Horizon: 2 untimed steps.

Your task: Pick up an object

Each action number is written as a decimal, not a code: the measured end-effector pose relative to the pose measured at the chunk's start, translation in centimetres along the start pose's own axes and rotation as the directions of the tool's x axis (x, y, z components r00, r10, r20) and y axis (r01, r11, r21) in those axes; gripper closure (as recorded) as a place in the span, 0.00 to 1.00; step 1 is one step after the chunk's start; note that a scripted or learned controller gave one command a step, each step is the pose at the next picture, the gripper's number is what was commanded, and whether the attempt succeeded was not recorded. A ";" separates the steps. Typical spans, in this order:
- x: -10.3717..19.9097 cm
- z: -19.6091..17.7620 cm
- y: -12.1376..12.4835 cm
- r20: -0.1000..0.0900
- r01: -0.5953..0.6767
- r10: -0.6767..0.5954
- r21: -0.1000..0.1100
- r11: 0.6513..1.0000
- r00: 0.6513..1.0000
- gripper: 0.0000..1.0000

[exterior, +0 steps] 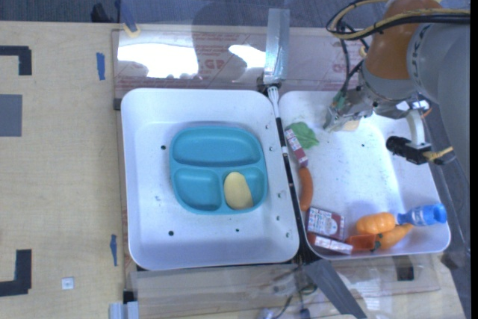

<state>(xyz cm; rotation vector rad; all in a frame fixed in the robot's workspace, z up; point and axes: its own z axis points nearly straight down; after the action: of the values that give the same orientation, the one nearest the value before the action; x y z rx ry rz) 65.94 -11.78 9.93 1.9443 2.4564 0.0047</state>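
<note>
1. Camera view, left bin [136,183]: it sits on the desk [60,183] and holds a blue tray [213,149] with three compartments. A yellow lump [237,190] lies in the tray's lower right compartment. The other two compartments are bare.
2. Camera view, right bin [358,175], left side: a green packet [302,135] lies near the upper left corner. A small red pack [296,154] is just below it against the wall shared with the left bin. An orange sausage [305,187] lies lengthwise along that same wall, further down.
3. Camera view, right bin, near edge: a red box [325,221] lies at the lower left. To its right is an orange toy [376,223], with a red piece [360,241] just below it. A bottle [422,217] with a blue cap lies on its side by the toy, near the right wall.
4. Camera view, hand [342,117]: it hangs over the upper part of the right bin, to the right of the green packet and apart from it. Whether it is open or closed cannot be told, and nothing can be seen in its grip.
</note>
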 end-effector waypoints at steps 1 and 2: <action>-0.4 -9.2 -4.6 0.000 0.047 -0.047 -0.002 0.999 0.999 1.00; 0.7 1.1 -3.2 -0.002 -0.355 0.355 0.003 0.935 0.935 1.00</action>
<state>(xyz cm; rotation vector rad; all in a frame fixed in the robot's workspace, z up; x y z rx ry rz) 62.64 -11.83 8.77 2.3587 2.0686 0.0059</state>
